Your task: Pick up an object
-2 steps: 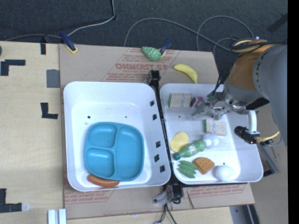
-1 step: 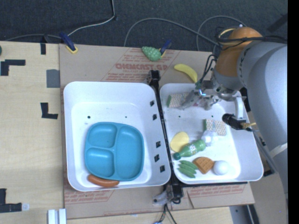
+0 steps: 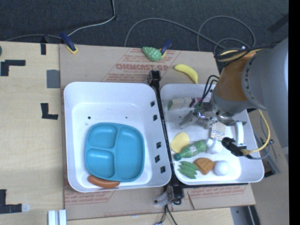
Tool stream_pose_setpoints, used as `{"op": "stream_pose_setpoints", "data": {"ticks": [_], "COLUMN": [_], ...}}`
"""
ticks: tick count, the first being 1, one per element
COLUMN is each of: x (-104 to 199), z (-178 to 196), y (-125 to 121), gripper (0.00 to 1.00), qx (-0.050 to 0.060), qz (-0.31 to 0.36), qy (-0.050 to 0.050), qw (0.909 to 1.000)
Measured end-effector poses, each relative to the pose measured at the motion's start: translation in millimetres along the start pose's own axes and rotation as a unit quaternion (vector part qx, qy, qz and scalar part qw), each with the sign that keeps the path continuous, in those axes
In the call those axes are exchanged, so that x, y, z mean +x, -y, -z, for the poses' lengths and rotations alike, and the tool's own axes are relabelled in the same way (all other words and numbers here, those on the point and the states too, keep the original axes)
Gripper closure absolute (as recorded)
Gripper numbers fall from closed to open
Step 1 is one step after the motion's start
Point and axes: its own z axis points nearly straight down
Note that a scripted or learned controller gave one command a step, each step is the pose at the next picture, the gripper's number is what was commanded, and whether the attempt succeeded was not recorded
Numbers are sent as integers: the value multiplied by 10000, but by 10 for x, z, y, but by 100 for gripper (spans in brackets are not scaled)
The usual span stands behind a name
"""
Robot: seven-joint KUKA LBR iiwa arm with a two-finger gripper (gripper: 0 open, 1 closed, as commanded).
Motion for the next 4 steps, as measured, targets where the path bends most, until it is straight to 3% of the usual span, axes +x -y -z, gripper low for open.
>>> {"op": "stream_pose_setpoints", "data": {"ticks": [1,2,3,4], "x": [258,188,280,262], "z": [-10,-17,-19,77], "y": [-652,-765,-763,-755], "gripper": [0,0,0,100], "qx": [-7,65,48,67], "qz": [11,10,-4,4], "qy": [-2,-26,11,29], "qw": [10000,10000,10000,10000]}}
